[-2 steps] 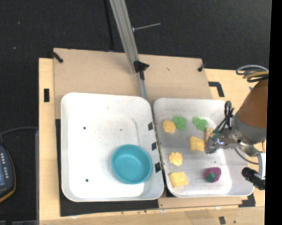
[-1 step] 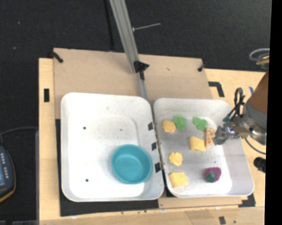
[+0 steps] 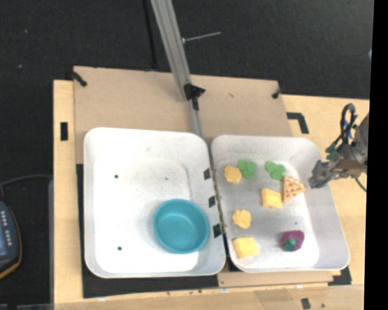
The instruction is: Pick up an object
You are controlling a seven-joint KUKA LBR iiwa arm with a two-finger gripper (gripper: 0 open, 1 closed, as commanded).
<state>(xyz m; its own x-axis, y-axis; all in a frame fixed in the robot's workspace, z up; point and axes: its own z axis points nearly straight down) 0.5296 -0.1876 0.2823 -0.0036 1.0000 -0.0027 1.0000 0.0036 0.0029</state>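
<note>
pincer: the pincer (image 3: pixel 317 176) sits at the right rim of the right bin (image 3: pixel 334 239), low and close to the pizza slice (image 3: pixel 292 186); whether it is released or clenched cannot be told, and nothing is visibly caught in it.
nearest thing: the pizza slice lies just left of the pincer, beside the yellow wedge (image 3: pixel 271 198) and below the green piece (image 3: pixel 276 169).
other candidates: a second green piece (image 3: pixel 247 168), a yellow-orange lump (image 3: pixel 233 175), a small yellow lump (image 3: pixel 242 218), a yellow block (image 3: pixel 245 247) and a purple piece (image 3: pixel 292 240) are spread over the same bin, most of them apart from one another.
left bin: the left bin (image 3: pixel 118 155) carries a teal bowl (image 3: pixel 181 226), well apart from the pincer.
handling: these look like small toy foods, probably light and stiff, with smooth skins that could slip; none seems fragile.
where to take hold: the pizza slice is probably flat, so its two long edges look the best hold; the yellow block offers parallel faces and free room.
risk: the slice and the wedge almost touch, so a closing pincer may push one into the other.
</note>
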